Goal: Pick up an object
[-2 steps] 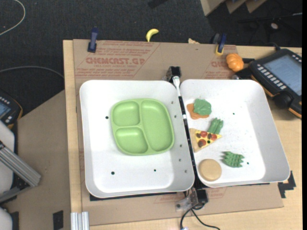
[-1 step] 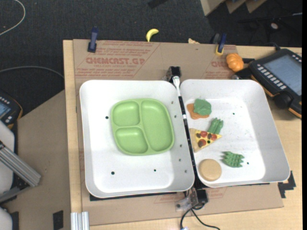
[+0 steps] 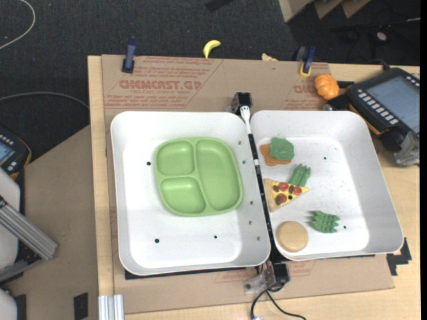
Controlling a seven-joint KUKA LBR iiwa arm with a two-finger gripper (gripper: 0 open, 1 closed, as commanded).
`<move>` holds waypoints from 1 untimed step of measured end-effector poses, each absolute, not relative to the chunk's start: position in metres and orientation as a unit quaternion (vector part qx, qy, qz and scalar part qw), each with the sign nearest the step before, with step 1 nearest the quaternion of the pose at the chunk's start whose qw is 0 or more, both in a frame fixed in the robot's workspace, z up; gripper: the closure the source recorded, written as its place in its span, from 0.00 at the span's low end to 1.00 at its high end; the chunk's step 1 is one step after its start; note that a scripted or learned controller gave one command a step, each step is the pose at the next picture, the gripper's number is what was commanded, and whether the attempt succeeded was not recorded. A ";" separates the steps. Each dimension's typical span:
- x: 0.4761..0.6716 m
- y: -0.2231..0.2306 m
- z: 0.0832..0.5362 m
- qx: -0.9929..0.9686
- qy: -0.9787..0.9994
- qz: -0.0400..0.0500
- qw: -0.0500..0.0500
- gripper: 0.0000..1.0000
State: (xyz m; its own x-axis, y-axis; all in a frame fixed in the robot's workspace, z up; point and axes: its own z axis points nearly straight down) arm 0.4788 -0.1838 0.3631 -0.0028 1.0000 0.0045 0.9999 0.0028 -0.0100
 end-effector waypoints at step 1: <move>0.482 -0.125 0.473 -0.705 -0.709 -0.004 -0.006 1.00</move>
